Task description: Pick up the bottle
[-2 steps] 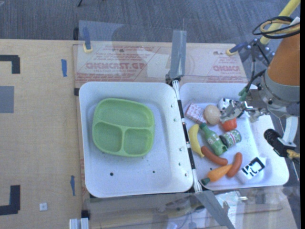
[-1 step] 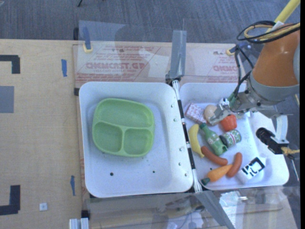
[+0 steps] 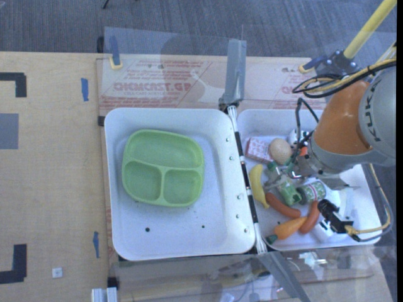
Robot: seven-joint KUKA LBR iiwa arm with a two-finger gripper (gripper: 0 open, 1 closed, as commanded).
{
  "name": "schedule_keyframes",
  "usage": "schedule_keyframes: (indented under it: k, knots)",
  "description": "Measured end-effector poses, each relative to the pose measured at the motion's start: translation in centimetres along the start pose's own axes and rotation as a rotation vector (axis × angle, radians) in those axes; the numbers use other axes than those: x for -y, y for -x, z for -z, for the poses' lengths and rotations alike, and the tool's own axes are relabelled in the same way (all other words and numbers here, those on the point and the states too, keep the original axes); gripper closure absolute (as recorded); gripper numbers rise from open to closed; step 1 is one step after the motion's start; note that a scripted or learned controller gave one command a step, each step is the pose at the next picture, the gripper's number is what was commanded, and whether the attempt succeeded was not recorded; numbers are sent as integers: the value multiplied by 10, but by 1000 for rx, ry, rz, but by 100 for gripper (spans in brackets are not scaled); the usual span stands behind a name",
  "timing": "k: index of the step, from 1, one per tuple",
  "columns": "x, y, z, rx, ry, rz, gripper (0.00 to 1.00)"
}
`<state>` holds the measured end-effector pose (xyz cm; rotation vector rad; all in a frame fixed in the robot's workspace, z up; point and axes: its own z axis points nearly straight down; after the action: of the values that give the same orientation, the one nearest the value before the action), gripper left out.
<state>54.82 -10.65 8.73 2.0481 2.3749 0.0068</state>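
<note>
Claw [image 3: 291,180]: low in the right bin, right over the bottle; honestly can't tell its state
Bottle [image 3: 303,191]: green, lying on its side mid right bin [image 3: 362,241], partly under the claw
Neighbours: banana [image 3: 257,186], carrot [image 3: 288,229], egg [image 3: 280,150] crowded around
Left bin [image 3: 126,231]: green divided plate [image 3: 164,168], centre frame

A light green plastic plate with three compartments [image 3: 164,168] lies in the left white bin [image 3: 126,231]. In the right white bin [image 3: 371,231], a yellow banana [image 3: 257,184] lies along the left side, a small pink box [image 3: 257,148] and a beige egg [image 3: 280,150] sit at the far end, and an orange carrot [image 3: 288,228] lies near the front beside two red-orange sausages [image 3: 284,206].
</note>
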Motion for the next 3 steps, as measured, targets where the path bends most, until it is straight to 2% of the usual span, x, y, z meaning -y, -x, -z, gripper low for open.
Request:
schedule_keyframes:
  k: [1,2,3]
  knots:
    - [28,-1,0,-1,0,248,0]
    - [26,0,11,2,5,245,100]
    - [32,-68,132,-2,-4,431,100]
